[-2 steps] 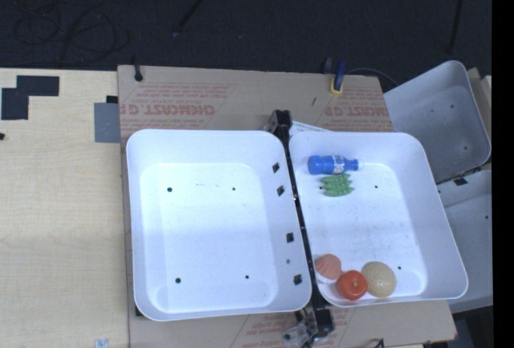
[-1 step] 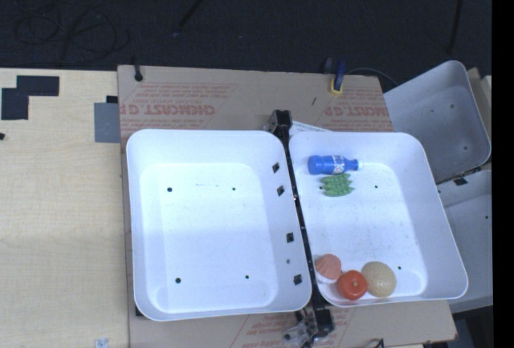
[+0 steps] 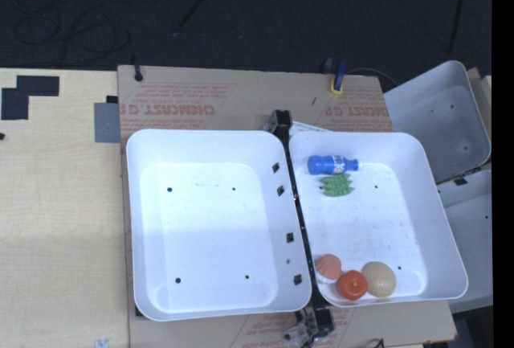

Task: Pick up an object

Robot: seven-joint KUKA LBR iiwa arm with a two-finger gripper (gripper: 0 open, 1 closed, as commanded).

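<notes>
Five small things lie in the right bin — a blue bottle near its far wall with a green leafy piece just beside it, and a pink ball, red ball and tan ball clustered at its near edge. Left bin sits alongside, touching it.

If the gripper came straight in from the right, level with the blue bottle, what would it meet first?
Probably the right bin at its rim; if it travelled above that, the blue bottle, cap end first. Height is unclear.

Two white bins, cardboard sheet
</notes>
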